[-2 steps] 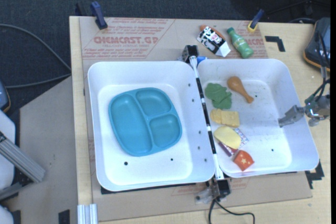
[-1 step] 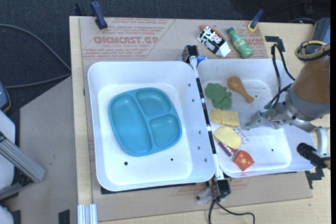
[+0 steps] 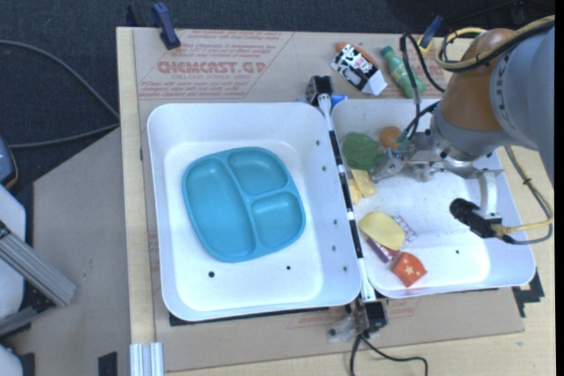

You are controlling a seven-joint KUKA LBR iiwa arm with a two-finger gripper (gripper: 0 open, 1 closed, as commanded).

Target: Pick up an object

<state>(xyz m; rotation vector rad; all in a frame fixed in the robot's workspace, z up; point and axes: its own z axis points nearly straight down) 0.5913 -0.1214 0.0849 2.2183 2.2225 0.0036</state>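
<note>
The right bin [image 3: 458, 264] holds several small things: a green leafy piece [image 3: 358, 149], a small orange ball [image 3: 389, 136], a pale yellow piece [image 3: 361, 185], a yellow oval object [image 3: 383, 229], a red block [image 3: 407, 269] and a thin purple item [image 3: 380, 248]. My gripper [image 3: 397, 161] is low over the bin's upper left part, just right of the green piece and below the orange ball. I see nothing clearly held by it.
The left bin [image 3: 167, 128] carries a blue divided plate [image 3: 244, 202]. Beyond the bins on the bench lie a black-and-white toy [image 3: 357, 68] and a green marker-like object [image 3: 400, 71]. A blue clamp [image 3: 165, 25] grips the bench's far left edge.
</note>
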